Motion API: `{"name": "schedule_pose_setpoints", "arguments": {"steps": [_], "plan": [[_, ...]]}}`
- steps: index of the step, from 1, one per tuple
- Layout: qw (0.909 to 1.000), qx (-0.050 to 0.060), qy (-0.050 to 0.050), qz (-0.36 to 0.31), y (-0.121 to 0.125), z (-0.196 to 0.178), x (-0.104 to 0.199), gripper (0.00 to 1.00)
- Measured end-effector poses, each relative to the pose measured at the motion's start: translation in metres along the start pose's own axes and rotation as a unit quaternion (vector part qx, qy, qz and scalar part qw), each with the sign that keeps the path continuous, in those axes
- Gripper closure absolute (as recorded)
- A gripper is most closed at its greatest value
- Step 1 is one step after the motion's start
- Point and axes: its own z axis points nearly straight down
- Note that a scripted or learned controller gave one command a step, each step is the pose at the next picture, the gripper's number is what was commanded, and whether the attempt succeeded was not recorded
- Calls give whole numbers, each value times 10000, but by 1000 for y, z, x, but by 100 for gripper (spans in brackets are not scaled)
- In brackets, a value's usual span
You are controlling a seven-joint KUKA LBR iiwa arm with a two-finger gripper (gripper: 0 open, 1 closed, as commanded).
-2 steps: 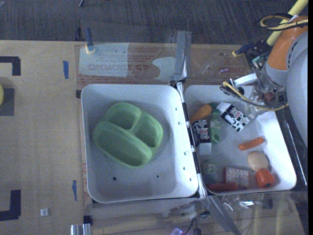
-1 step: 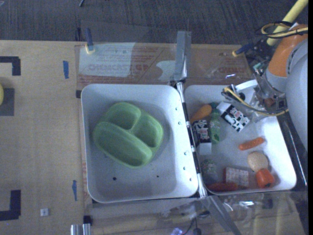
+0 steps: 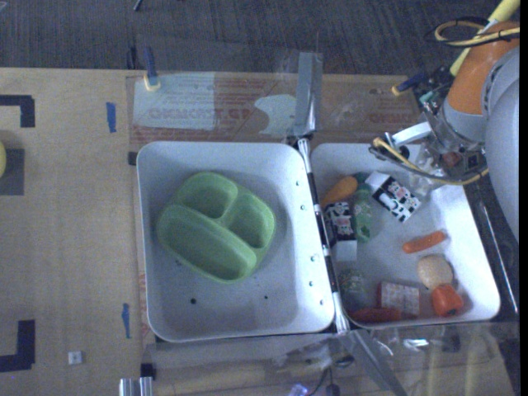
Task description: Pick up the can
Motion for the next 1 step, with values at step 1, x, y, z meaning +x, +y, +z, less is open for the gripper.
{"name": "schedule_pose_setpoints", "arguments": {"steps": [1], "plan": [[9997,20,-13,-229,30,6,-25,100]]}}
